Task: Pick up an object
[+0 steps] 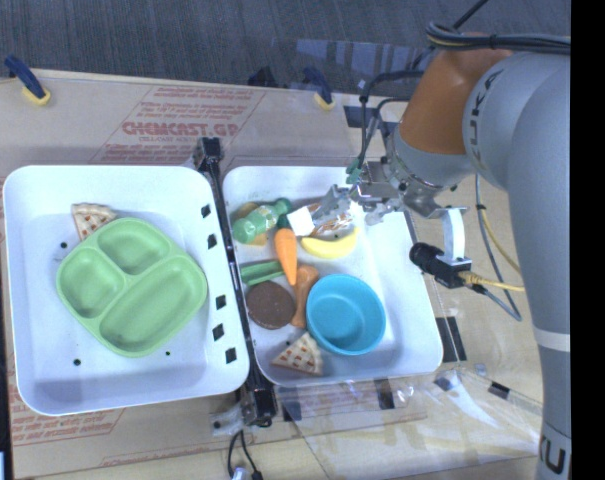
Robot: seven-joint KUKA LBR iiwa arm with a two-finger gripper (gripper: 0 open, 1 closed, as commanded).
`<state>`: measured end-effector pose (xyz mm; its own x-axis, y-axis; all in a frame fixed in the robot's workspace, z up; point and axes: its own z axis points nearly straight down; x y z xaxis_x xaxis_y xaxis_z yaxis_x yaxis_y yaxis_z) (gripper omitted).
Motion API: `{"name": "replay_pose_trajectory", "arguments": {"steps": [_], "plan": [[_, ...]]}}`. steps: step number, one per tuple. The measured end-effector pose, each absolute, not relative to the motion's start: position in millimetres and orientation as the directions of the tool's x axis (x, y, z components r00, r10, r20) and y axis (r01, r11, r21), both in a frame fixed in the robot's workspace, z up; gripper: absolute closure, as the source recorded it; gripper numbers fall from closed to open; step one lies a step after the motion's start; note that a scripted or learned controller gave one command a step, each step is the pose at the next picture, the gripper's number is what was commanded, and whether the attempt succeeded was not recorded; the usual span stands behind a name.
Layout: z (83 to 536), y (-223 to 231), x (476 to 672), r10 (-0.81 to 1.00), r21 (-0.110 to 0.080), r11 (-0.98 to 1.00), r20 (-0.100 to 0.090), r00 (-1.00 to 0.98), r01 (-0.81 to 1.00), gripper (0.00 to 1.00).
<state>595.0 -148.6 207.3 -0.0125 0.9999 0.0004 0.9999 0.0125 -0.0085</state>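
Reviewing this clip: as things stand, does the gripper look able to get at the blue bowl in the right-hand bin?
Probably yes. The blue bowl sits open-side up near the front of the right bin, with nothing over it. The gripper is above the banana just behind it. Only the carrot crowds the bowl's left rim.

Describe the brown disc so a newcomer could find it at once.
Start at the right-hand white bin, the one crowded with toy food. Near its left wall, below the orange carrot and left of the blue bowl, lies the brown disc: the only flat, round, dark brown piece there.
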Motion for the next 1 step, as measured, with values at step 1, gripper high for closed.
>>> {"name": "replay_pose_trajectory", "arguments": {"steps": [1], "plan": [[103.2, -114.4, 613.5, 0.940, 0.013, -0.341, -0.001, 0.341, 0.940, 0.00]]}}
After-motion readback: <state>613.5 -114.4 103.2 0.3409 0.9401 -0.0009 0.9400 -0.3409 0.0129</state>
